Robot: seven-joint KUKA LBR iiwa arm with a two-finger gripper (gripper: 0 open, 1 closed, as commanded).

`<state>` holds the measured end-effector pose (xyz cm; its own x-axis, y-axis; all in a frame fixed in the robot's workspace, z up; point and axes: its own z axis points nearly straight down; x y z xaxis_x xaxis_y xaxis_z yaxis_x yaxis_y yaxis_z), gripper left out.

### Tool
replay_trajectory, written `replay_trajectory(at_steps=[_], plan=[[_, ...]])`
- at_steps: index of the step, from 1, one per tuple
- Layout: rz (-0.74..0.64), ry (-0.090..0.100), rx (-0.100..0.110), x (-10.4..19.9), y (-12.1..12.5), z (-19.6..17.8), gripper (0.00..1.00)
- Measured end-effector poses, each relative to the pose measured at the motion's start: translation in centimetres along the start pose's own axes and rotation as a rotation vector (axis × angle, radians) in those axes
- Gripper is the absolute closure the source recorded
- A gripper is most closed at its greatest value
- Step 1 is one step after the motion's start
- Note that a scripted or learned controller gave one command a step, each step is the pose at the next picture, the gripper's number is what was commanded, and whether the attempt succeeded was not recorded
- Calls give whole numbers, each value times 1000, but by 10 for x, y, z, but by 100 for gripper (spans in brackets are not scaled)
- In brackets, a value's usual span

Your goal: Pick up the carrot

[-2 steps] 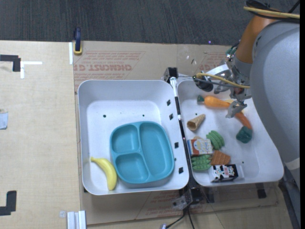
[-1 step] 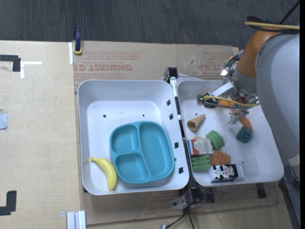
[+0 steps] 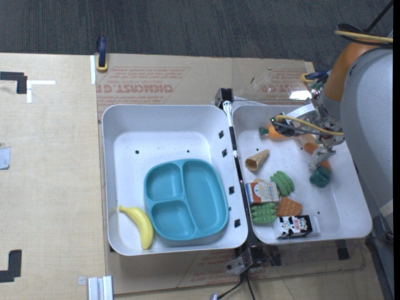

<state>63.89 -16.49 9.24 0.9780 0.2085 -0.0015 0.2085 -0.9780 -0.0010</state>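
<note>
While the left bin (image 3: 112, 167) holds a blue divided plate (image 3: 185, 199) with a banana (image 3: 141, 224) at its lower-left, the work here belongs to the right bin (image 3: 340, 220), where the toy food lies scattered. Going across that bin: an ice-cream cone (image 3: 256, 160), a small carton (image 3: 264, 192) with a green pea pod (image 3: 263, 213) below it, a green leafy piece (image 3: 283, 182), and then the carrot (image 3: 289, 206), a stubby orange wedge just above a black-and-white milk carton (image 3: 294, 226). Its long axis seems to run on a slant from upper-left to lower-right, though it is small and hard to read.

Further right, the pincer (image 3: 322, 158) hangs over the bin's right half, just above a teal object (image 3: 320, 178). Whether its fingers are apart or together I cannot tell; cables and the wrist blur them. The carrot lies down and to the left of the pincer, near but apart, so the coming move is probably a short shift that way, then a descent. The arm (image 3: 369, 105) leans in from the right, its orange band high, its wrist pointing down toward the bin.
</note>
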Motion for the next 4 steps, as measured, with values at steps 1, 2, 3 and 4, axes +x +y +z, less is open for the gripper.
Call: replay_trajectory(at_steps=[1, 2, 3, 4], plan=[[8, -19, 6, 21, -56, 3, 0], [-88, -1, 11, 8, 28, 0, 0], [1, -4, 3, 8, -20, 1, 0], [-23, -9, 4, 17, -52, 2, 0]])
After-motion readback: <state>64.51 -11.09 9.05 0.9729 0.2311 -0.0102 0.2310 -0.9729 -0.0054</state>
